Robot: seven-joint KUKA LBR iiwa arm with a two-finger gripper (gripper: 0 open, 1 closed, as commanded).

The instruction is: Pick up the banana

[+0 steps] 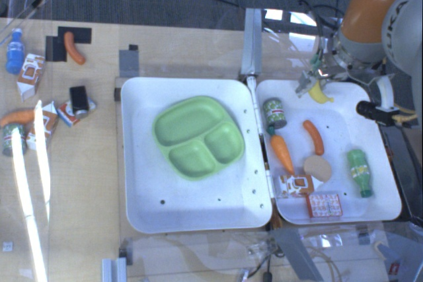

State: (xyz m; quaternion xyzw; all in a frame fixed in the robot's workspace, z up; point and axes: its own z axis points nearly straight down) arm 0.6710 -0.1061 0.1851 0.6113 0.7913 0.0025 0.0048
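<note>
The banana (pixel 322 94) is small and yellow. It sits at the back edge of the right bin (pixel 386 208), near the bin's far wall. My gripper (pixel 312 79) hangs right over the banana's upper left end, touching it or nearly so. The grey arm with its orange band (pixel 370 3) reaches in from the upper right. Whether the banana is lifted or resting on the bin floor is unclear.
The right bin also holds a green can (pixel 274 112), a carrot (pixel 282 152), a sausage (pixel 313 135), a tan disc (pixel 318 168), a green bottle (pixel 359 172), a small carton (pixel 295 185) and a red box (pixel 324 205). A green divided plate (pixel 198 135) lies in the left bin (pixel 139 208).
</note>
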